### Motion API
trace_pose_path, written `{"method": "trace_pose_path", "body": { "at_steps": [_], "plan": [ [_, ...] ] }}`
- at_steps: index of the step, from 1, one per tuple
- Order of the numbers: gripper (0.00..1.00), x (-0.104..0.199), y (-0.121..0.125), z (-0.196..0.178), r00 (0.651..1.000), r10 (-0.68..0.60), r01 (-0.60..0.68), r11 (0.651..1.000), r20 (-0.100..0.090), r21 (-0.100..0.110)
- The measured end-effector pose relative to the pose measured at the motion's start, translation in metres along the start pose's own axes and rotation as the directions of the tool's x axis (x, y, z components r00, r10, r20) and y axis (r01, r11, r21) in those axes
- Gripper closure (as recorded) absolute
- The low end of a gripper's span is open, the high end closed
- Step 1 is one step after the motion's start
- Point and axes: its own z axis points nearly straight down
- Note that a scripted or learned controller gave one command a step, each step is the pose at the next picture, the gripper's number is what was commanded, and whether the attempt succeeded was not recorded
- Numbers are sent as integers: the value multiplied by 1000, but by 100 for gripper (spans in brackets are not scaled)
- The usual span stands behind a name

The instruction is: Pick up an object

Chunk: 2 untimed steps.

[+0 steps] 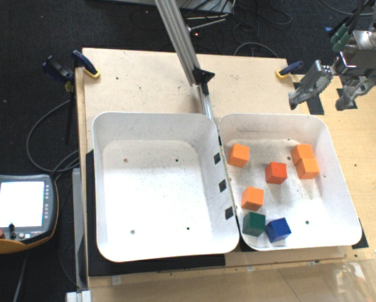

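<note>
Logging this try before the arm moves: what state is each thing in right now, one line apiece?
claw: open, raised beyond the right bin's far rim, holding nothing
right bin: holds seven blocks
orange blocks: five, loose on the bin floor; two at the far right touch each other
red-orange block: one of the five, stands alone mid-bin
green block: near rim, beside the blue one
blue block: near rim, tilted

Robotics lab — teach pendant; loose cables
</note>
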Motion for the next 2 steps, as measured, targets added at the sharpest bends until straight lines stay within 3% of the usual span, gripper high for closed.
{"method": "trace_pose_path", "body": {
  "at_steps": [1, 2],
  "plan": [
    [0, 71, 6, 1, 1000, -1, 1, 1000, 0, -1],
    [0, 67, 6, 0, 1000, 8, -8, 1000, 1, 0]
  ]
}}
